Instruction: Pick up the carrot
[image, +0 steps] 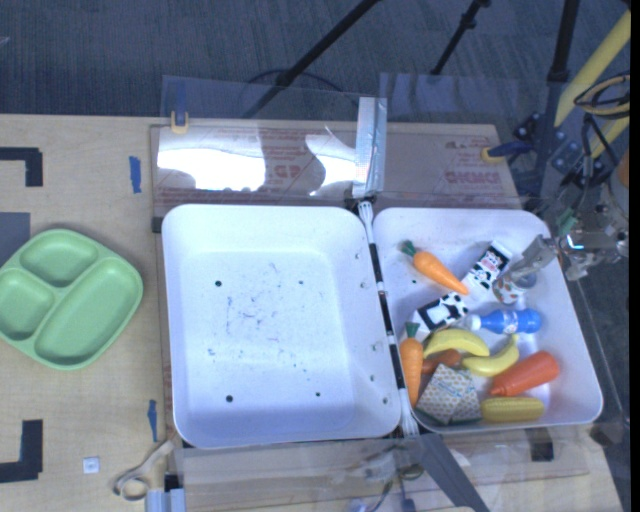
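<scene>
Nearest the camera, at the front edge of the bench (80, 420), lies one pale looped object (135, 482), too small to identify. Towards the bench's left edge sits one green plate (65, 297) with three compartments. Next comes the left bin (270, 320), its white floor marked with faint scribbles and a few dark dots.

The right bin (586, 385) carries all the clutter. Along its left wall lies one plain orange carrot-like piece (411, 365), pointing to the front. The carrot (435, 265), the one with a green top, lies in the bin's rear left part, apart from the pile and tilted, green end towards the rear left corner. Two black-and-white patterned packs show: one (440, 312) near the middle, one (488, 268) further back, just beside the carrot's tip. Two yellow bananas (470, 348) curve together at the centre. In front of them sits one patterned packet (450, 395), and to its right one yellow corn-like piece (512, 408) at the front wall. One blue bottle (510, 322) lies behind one orange-red vegetable (525, 372).

The gripper (515, 278) hangs over the bin's rear right part, above the blue bottle and well right of the carrot; whether it is wide or narrow I cannot tell.
</scene>
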